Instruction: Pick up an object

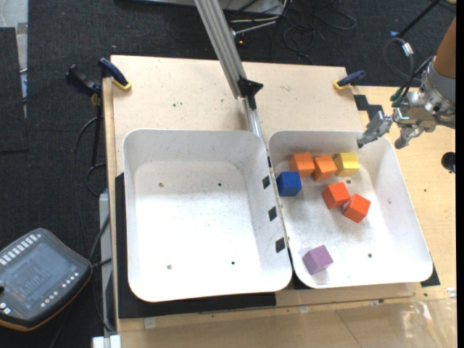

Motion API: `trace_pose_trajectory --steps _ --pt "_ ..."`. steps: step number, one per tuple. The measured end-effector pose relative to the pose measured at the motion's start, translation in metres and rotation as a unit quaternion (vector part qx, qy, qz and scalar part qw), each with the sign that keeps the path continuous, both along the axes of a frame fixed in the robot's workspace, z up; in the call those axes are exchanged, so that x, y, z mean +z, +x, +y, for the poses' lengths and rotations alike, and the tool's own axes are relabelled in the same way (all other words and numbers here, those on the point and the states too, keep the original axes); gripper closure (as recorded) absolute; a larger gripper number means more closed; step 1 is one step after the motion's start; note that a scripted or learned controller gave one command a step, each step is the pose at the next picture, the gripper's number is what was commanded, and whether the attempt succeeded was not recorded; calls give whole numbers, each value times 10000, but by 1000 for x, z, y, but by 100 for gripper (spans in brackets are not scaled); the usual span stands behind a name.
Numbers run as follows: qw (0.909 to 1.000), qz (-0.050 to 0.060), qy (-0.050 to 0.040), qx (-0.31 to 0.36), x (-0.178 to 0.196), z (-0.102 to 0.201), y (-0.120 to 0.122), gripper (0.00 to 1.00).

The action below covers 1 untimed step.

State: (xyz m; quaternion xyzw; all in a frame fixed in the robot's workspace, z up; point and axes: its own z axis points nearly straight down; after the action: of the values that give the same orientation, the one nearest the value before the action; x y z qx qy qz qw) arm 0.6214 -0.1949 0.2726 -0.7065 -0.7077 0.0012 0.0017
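Note:
In the right bin (406,216) lie several small blocks: a blue cube (289,184), two orange cubes (303,163) (325,167), a yellow cube (348,163), two red-orange cubes (336,194) (357,208) and a purple cube (317,259). My gripper (390,133) hangs above the bin's far right corner, up and to the right of the yellow cube. Its two fingers stand apart, with nothing between them.
The left bin (138,194) sits beside the right one on the wooden bench. A metal pole (221,38) slants up from between the bins' far edges. Clamps (116,75) (349,79) hold the board's far corners. A teach pendant (36,278) lies at lower left.

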Motion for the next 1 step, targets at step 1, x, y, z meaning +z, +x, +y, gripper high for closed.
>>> trace_pose_trajectory --steps 1 --pt "10000 -20 -9 9 3 0 1 0"
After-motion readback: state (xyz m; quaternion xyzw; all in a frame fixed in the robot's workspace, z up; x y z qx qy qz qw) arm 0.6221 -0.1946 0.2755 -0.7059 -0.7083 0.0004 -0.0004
